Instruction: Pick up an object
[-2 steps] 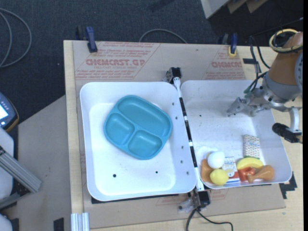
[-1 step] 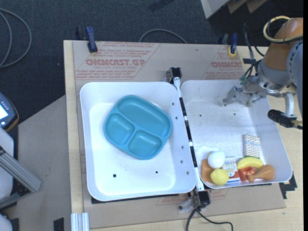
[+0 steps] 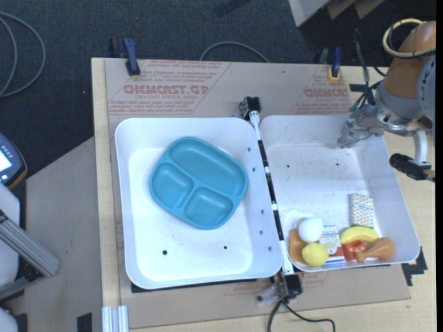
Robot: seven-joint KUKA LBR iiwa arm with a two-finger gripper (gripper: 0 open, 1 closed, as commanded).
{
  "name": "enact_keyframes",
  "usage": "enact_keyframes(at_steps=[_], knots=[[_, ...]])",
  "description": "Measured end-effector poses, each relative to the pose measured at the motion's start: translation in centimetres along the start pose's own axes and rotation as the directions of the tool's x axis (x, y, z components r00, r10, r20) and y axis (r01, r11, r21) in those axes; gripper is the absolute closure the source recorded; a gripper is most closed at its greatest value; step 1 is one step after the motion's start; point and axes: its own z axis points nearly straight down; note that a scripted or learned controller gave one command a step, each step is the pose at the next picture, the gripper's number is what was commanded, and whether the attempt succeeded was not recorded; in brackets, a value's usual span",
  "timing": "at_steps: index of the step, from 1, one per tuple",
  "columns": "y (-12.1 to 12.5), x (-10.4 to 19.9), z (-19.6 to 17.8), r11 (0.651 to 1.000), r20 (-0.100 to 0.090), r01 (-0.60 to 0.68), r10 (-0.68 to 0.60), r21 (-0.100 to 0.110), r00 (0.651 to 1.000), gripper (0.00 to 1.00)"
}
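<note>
Here counted two bins: left bin (image 3: 131, 206) with one blue tray (image 3: 199, 182), right bin (image 3: 387, 185) with a heap of toy food (image 3: 339, 241) in the near corner. Above the right bin's far edge hung the gripper (image 3: 348, 135), its opening impossible to tell.

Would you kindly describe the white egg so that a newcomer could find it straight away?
Look in the right bin, at the pile in its near corner. The white egg sits at the pile's left end, just above a yellow lemon; it is the one plain white round thing there.
</note>
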Motion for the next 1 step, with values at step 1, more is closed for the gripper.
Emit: enact_keyframes(at_steps=[1], knots=[[0.04,0.43,0.05,1.000,-0.010,0.002,-0.002,0.005,1.000,0.00]])
